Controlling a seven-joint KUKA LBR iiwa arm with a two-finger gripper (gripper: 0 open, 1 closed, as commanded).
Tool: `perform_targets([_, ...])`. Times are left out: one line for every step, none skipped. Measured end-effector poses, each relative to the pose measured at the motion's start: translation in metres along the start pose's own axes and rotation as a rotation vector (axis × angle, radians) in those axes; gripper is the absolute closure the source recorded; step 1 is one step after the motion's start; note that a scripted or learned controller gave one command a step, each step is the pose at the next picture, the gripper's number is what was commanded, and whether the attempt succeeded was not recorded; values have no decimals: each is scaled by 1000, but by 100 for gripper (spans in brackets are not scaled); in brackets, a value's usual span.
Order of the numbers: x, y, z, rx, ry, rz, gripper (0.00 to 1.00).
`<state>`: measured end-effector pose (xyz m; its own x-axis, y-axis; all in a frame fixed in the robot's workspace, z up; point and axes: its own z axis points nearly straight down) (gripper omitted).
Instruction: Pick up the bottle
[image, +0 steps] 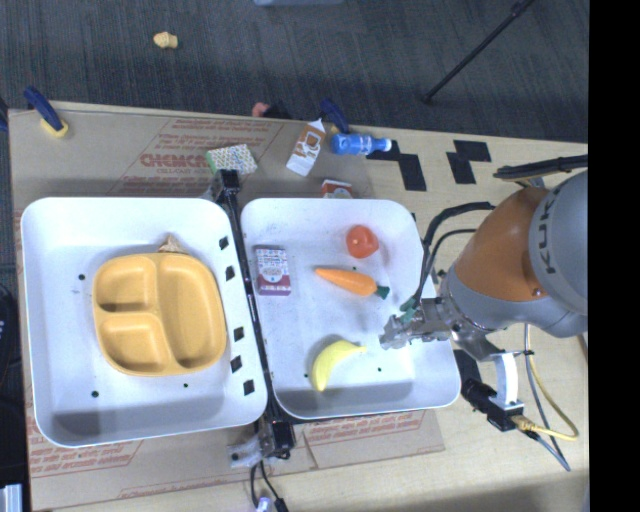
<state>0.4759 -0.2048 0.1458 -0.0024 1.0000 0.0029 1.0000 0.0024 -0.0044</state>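
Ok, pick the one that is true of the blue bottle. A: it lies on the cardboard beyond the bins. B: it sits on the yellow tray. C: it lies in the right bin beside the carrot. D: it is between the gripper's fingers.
A: the blue bottle lies on the cardboard beyond the right bin, far from the gripper.

A robotics lab: cardboard-topped bench (150, 150) clamped at its far edge, dark carpet (300, 60), cabled arm (520, 265), toy food in bins (400, 390).

Two white bins (60, 250), the left bearing a yellow divided tray (160, 310). In the right: orange carrot (345, 281), red tomato (362, 241), yellow banana (333, 360), red-and-white packet (272, 270). Beyond them, a blue bottle (352, 145) on brown cardboard (130, 150) with red print.
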Motion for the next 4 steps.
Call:
perform_targets([-6,6,-35,-2,-1,44,100])
perform_targets([-2,0,-40,-2,-2,266,100])
perform_targets([1,0,-28,0,0,79,100])
perform_targets([-1,0,-32,1,0,-237,100])
